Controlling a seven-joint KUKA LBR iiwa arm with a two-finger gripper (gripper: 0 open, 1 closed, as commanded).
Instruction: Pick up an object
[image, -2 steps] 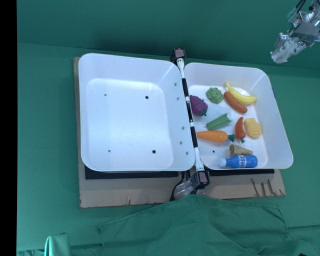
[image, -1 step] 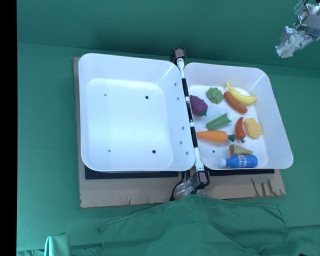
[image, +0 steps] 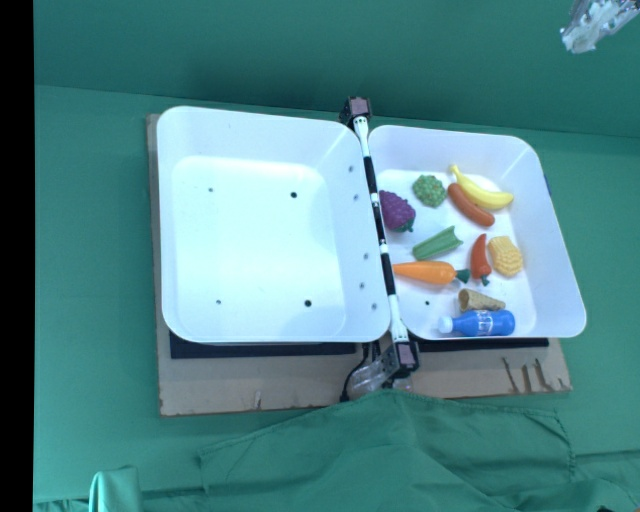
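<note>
The right bin (image: 560, 280) holds several toy foods: a yellow banana (image: 482, 188), a red sausage (image: 470, 205), green broccoli (image: 430, 190), purple grapes (image: 396, 211), a green celery piece (image: 437, 243), an orange carrot (image: 428, 272), a red chili (image: 481, 257), yellow corn (image: 506, 256), a waffle cone (image: 479, 299) and a blue bottle (image: 480, 323). My gripper (image: 592, 25) is a blurred pale shape at the top right corner, well away from the bins and above the green backdrop.
The left bin (image: 180, 140) sits beside the right one, joined by a black-and-white divider rail (image: 378, 230). Both rest on a cardboard sheet (image: 250, 390). Green cloth (image: 400, 450) is bunched along the front edge.
</note>
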